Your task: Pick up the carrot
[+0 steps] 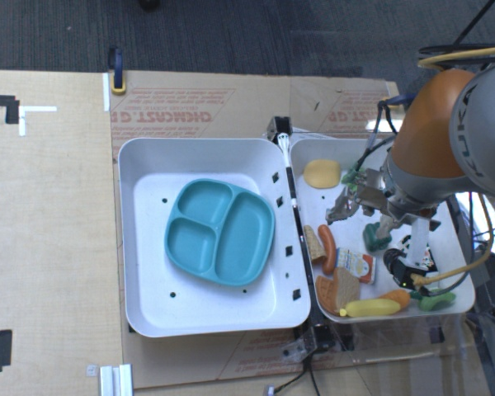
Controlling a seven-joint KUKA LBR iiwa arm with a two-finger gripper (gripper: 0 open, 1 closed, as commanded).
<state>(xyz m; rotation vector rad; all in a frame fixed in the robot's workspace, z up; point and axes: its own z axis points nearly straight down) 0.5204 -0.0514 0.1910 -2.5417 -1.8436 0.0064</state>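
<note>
A pale wooden bench point(45, 246) fills the left and lower part of the frame, with a sheet of brown cardboard point(198, 110) lying under the two bins. Dark grey carpet point(231, 19) runs across the top of the frame. A small clamp with a yellow base point(116, 73) sits at the cardboard's upper left corner.

The left bin point(140, 246) sits in the middle of the frame and carries a teal divided plate point(220, 232), tilted a little, near its centre. The right bin point(307, 151) touches it along a shared edge and is crowded with toy food: a round yellow piece point(322, 173) in its upper left corner, a red sausage point(327, 243) beside a slice of bread point(314, 243) along its left wall, a small white carton with red print point(355, 263), another brown slice point(343, 289) and a yellow banana point(371, 308) at the lower edge.

The arm point(433, 139) comes in from the right, its orange band over the upper right of that bin. The gripper point(371, 209) hangs over the bin's middle, above a green item point(374, 236); whether its jaws are spread or pressed together cannot be told, and nothing can be seen pinched in them.

The carrot point(398, 297) lies at the lower right of the right bin, just right of the banana and touching its end, with its green top point(436, 301) pointing toward the bin's right wall, well below the gripper.
</note>
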